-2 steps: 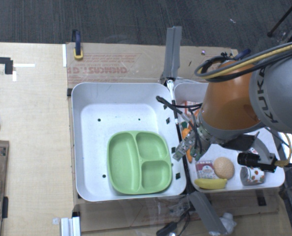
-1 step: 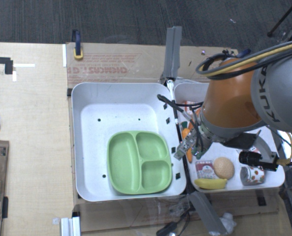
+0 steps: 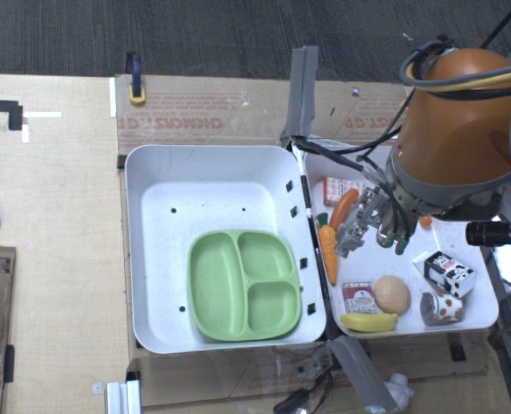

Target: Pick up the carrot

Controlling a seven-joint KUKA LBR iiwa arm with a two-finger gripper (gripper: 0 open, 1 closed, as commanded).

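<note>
The carrot [image 3: 327,254] is a long orange piece lying along the left wall of the right bin [image 3: 479,317], pointing toward the front. A second, shorter orange-red piece [image 3: 344,205] lies just behind it, partly under the gripper. My gripper [image 3: 355,231] hangs low over the right bin, just right of the carrot's upper end and very close to it. Nothing visibly sits in the gripper. The orange wrist band and grey arm cover the bin's back right part.
The left bin [image 3: 152,231] holds a green divided plate [image 3: 245,283]. In the right bin lie a banana [image 3: 369,322], a round bread roll [image 3: 391,294], a small red packet [image 3: 357,297], a black-and-white carton [image 3: 449,272], a spotted cup [image 3: 440,309] and a red-white box [image 3: 339,187].
</note>
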